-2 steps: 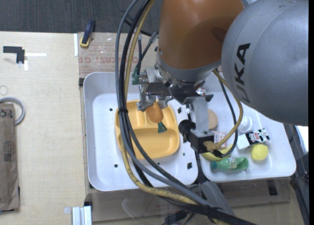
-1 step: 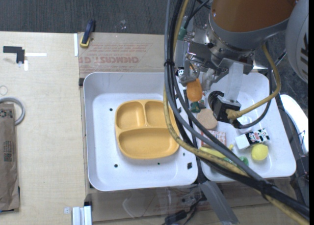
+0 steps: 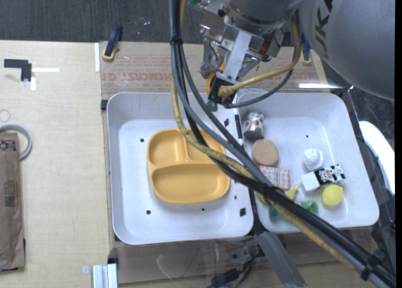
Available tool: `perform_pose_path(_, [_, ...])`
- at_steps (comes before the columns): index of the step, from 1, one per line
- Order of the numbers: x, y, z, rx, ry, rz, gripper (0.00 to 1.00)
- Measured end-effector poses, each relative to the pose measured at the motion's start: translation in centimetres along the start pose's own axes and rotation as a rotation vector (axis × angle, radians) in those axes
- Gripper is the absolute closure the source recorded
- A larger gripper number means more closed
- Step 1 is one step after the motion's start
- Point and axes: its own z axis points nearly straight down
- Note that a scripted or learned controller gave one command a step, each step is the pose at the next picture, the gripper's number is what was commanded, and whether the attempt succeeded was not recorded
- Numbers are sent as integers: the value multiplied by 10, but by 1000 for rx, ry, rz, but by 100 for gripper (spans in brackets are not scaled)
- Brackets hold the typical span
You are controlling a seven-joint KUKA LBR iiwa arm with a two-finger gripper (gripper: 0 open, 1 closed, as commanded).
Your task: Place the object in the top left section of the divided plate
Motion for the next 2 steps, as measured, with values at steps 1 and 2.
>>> perform_pose_path(1, [14,-16,26,2,-2,-32,100])
perform_pose_path(2, [15,-16,25,1,-1,-32,0])
